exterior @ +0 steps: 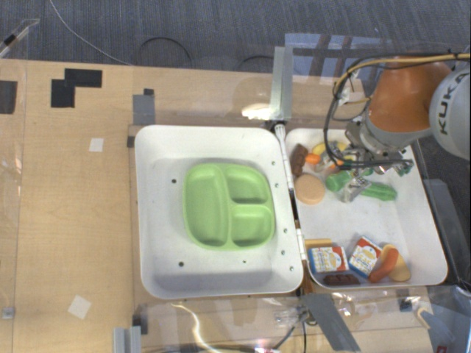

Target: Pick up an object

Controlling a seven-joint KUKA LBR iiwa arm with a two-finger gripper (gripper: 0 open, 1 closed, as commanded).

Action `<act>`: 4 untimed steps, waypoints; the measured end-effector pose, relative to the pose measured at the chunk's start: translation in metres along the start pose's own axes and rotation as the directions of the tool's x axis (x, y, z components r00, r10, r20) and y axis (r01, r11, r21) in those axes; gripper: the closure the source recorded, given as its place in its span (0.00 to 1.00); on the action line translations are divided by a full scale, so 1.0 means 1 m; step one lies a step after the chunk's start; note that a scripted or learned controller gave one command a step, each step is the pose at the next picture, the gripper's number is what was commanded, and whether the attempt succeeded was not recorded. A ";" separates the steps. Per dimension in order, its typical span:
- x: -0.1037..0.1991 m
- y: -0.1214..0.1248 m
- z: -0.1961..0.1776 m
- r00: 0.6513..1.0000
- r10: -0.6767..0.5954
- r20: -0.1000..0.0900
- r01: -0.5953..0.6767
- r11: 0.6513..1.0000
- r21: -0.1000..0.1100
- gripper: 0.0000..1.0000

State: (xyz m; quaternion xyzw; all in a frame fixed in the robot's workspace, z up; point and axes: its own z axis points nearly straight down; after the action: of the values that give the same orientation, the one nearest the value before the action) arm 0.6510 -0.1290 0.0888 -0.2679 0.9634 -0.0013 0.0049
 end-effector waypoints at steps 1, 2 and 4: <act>-0.035 0.024 0.001 0.999 -0.052 -0.011 0.052 0.999 -0.003 0.00; -0.042 0.022 -0.016 0.999 -0.051 0.013 0.051 0.999 0.009 1.00; 0.053 -0.056 -0.138 0.940 -0.342 -0.001 0.342 0.940 -0.002 1.00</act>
State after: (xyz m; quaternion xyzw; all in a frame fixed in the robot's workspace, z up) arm 0.6333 -0.2047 0.2270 -0.4308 0.9024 -0.0015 0.0037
